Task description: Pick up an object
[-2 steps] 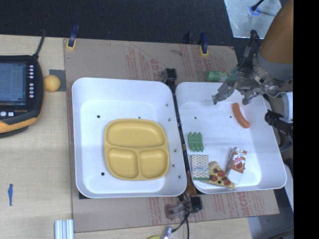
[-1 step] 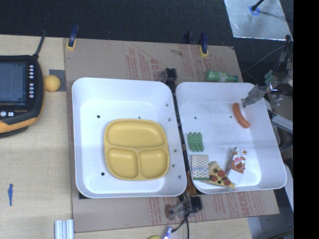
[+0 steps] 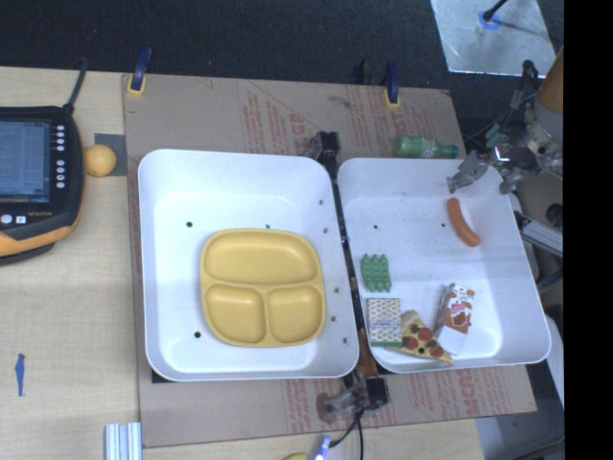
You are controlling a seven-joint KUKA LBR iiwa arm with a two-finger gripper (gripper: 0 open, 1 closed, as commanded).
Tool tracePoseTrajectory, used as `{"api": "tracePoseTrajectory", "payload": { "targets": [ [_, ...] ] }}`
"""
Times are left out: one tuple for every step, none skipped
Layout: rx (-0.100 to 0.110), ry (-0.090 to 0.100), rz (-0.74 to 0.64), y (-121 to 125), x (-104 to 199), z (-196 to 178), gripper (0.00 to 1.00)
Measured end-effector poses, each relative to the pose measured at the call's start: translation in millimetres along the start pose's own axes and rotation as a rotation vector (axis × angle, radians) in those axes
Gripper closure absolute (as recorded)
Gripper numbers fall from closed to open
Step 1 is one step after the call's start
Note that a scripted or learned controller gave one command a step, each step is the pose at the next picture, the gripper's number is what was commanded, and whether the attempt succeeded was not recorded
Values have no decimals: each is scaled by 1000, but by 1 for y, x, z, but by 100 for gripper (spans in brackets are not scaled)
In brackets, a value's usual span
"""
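Objects for picking all lie in the right bin (image 3: 536, 286), none of them lifted, so as far as the frame shows the pick is not yet made. Nearest the lower edge of the frame, a pizza slice (image 3: 421, 337) rests by the bin's front wall, touching a small patterned card (image 3: 384, 318) to its left. Just beside it to the right, a red-and-white packet (image 3: 459, 310) lies tilted. A little further up and to the left, a green block (image 3: 375, 272) sits close to the wall shared with the left bin (image 3: 163, 257), which carries a yellow tray (image 3: 261, 287) with three compartments.

Further up in the right half of the frame, a sausage (image 3: 463, 221) lies at a slant on the bin floor, apart from everything else. Above it, at the upper right, the gripper (image 3: 484, 169) hangs over the bin's far right corner. Its fingers look spread apart with nothing between them, though the dark metal is hard to read against the background.

Beyond the bin's far wall, a green bottle (image 3: 423, 147) lies on the cardboard (image 3: 239, 113) covering the desk (image 3: 57, 333).

The sausage is the closest thing to the gripper and seems the likeliest target. What is left is the whole grasp: descend, close, lift.
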State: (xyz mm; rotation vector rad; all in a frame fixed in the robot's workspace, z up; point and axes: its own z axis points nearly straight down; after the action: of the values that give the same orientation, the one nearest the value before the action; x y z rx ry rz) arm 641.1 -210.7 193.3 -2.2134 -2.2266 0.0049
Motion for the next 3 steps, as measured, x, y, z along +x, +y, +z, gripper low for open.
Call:
{"api": "tracePoseTrajectory", "payload": {
  "targets": [
    [2, 1, -1, 13, 0, 51, 0],
    [1, 1, -1, 15, 0, 62, 0],
    [1, 0, 1, 10, 0, 76, 0]
  ]
}}
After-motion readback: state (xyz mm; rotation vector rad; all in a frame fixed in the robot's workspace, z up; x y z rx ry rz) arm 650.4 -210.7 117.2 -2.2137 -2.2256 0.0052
